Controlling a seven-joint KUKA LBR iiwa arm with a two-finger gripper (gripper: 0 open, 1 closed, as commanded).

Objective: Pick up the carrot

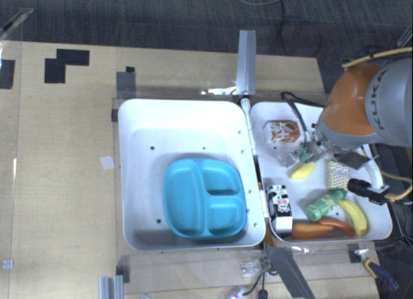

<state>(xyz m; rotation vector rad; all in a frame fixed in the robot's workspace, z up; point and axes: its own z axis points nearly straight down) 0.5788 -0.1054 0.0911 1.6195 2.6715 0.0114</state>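
- The carrot (321, 228) lies flat along the near wall of the right bin (385, 230), its length running side to side, orange with a redder stretch toward its right end.
- A banana (356, 216) curves just beyond the carrot's right end, touching or nearly touching it.
- A green bottle-like item (324, 205) rests just behind the carrot, tilted, between the carrot and a small white patterned packet (337, 175).
- A small black-and-white carton (279, 208) stands at the carrot's left end, against the bin's left wall.
- A small yellow item (301, 170) lies farther back from the carrot, near the middle of the bin.
- The pincer (304, 155) hangs just above that yellow item, well apart from the carrot; whether its fingers are apart or together cannot be told at this slant.
- A round brown-and-white packet (282, 132) sits at the far end of the bin, beyond the pincer.
- The grey arm with its orange band (348, 107) comes in behind and to the right of the carrot.
- To the carrot's left, the left bin (139, 162) holds a blue divided plate (204, 196).
- Both bins rest on the pale wooden counter (58, 181).
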